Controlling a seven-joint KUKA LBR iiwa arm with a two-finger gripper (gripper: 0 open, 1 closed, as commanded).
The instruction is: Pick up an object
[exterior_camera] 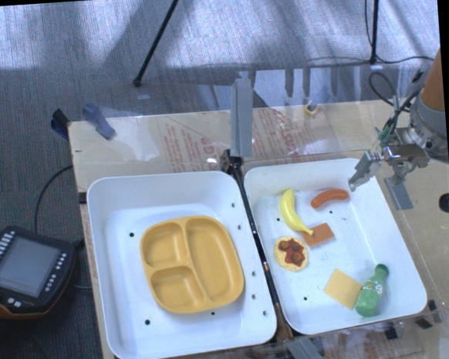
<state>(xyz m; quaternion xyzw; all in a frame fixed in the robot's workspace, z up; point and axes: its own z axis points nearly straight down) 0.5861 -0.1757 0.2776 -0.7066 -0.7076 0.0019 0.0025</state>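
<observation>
The arm [433,96] is cut off by the picture's edge at three o'clock, so most of it past the wrist lies out of view. The end effector [386,166], above the right bin's [399,238] rim at about two o'clock, is small and cluttered with cables; whether its fingers stand apart or together cannot be told. The table's [152,142] front edge at six o'clock runs out of the picture, and dark fittings there are cut short. A small yellowish item [311,109] on the table at one o'clock is too tiny to identify. The topping on the small round pizza-like piece [291,253] is blurred. The green bottle's [371,291] label cannot be read.
</observation>
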